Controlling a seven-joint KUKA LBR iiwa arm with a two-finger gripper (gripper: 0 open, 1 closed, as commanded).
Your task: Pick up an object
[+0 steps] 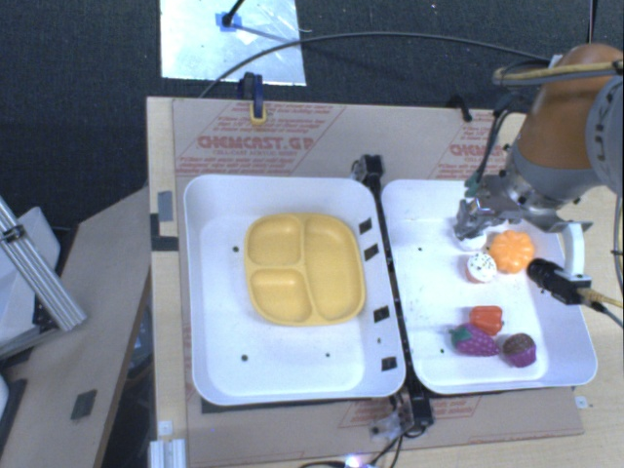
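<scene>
In the right bin (pixel 429 300) lie several toy foods: an orange pumpkin (pixel 512 251), a white speckled piece (pixel 480 267), a red-orange pepper (pixel 486 318), purple grapes (pixel 474 341) and a dark purple piece (pixel 519 349). My gripper (pixel 472 224) hangs low over the bin's upper part, just left of the pumpkin and above the white piece. Nothing shows between its tips.
The left bin (pixel 214 310) holds a yellow divided plate (pixel 300 267). A black clamp strip (pixel 382 261) runs between the bins. The arm's body (pixel 565 135) and a black cable connector (pixel 558 283) overhang the right bin's right side.
</scene>
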